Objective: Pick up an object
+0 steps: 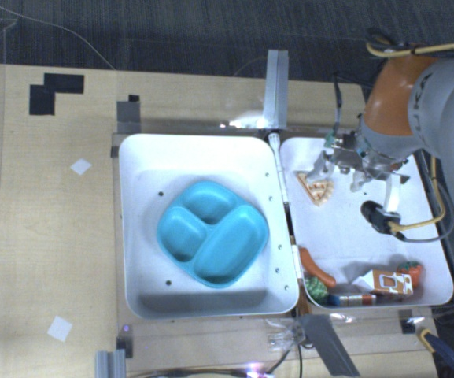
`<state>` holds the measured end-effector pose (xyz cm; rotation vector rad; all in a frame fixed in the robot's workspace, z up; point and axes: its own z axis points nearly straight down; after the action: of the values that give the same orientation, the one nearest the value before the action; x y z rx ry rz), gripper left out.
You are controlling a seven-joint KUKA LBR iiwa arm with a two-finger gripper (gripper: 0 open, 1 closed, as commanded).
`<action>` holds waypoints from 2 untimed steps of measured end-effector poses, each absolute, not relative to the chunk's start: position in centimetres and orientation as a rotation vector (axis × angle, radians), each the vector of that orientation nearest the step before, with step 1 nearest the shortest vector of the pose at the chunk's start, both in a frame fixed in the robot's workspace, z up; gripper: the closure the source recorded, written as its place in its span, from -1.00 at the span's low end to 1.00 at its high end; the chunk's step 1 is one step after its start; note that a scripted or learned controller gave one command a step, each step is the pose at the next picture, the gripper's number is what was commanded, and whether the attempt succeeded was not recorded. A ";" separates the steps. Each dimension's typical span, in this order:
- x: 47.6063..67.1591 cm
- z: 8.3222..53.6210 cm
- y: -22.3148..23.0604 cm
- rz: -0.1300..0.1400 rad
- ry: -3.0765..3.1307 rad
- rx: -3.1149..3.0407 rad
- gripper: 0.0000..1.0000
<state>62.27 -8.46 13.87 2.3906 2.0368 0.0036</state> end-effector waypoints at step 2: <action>62.3 10.0 -9.0 0.014 2.182 2.244 1.00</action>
<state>62.27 -9.01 10.03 2.2442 2.1824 0.0145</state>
